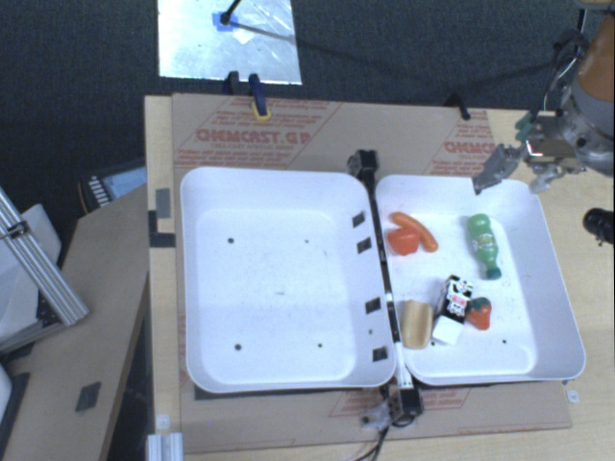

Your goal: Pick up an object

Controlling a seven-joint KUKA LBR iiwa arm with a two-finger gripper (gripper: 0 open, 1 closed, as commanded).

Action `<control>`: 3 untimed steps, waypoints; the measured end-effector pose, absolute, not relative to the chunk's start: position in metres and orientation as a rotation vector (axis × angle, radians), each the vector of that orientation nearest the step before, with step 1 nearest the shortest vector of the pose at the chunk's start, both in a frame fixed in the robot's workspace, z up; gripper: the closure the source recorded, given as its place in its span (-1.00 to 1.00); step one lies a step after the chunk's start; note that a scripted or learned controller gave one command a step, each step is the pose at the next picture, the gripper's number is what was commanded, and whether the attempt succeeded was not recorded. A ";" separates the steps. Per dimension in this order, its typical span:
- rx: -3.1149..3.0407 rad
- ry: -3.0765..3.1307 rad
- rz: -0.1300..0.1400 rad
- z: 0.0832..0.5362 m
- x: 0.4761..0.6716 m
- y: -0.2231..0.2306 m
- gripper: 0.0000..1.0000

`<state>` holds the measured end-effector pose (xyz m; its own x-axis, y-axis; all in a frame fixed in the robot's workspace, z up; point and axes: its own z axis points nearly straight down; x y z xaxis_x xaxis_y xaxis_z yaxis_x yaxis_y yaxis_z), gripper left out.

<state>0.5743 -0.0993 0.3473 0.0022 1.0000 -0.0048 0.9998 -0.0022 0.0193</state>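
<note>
The right bin (553, 286) holds several objects. An orange carrot-like piece lying on a red piece (410, 234) sits near its left wall. A green bottle (483, 244) lies toward the back right. Near the front lie a tan cup-like object (416, 323), a black-and-white box (454, 307) and a small red and green toy fruit (479, 313), close together. My gripper (516, 173) hangs above the bin's back right corner, up and to the right of the green bottle. Its fingers are spread open with nothing between them.
The left bin (192, 286) stands beside the right one, joined by a black clip strip (375, 257). Both rest on a cardboard sheet (317, 128). A metal plate (229, 27) lies beyond the bench, and an aluminium frame (34, 267) stands at the left.
</note>
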 end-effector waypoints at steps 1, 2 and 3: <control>2.234 2.218 -0.013 0.204 0.550 -0.176 -1.00; 2.213 2.223 0.004 0.223 0.555 -0.172 1.00; 2.197 2.225 0.021 0.364 0.572 -0.105 1.00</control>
<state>0.5719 -0.1051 0.3636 -0.0124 0.9999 -0.0010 0.9997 0.0125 0.0197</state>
